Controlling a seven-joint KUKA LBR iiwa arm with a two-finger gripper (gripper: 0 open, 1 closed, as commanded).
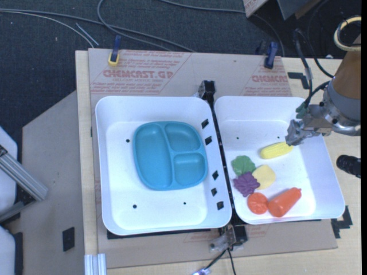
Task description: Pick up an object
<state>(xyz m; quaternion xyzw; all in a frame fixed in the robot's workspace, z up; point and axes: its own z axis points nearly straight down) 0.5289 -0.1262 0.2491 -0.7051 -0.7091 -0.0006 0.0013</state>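
1 yellow corn cob (pixel 276 150) | knobbly, tapered | pincer (pixel 293 137) just beside

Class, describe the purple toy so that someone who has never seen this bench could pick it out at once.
Start at the right bin, the one holding a cluster of toy food. In that cluster the purple toy lies near the bin's left wall, just below the green toy and left of the pale yellow one. It is the only purple piece, with a bumpy, grape-like outline.

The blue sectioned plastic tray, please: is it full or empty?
Empty: the blue sectioned plastic tray in the left white bin shows bare compartments.
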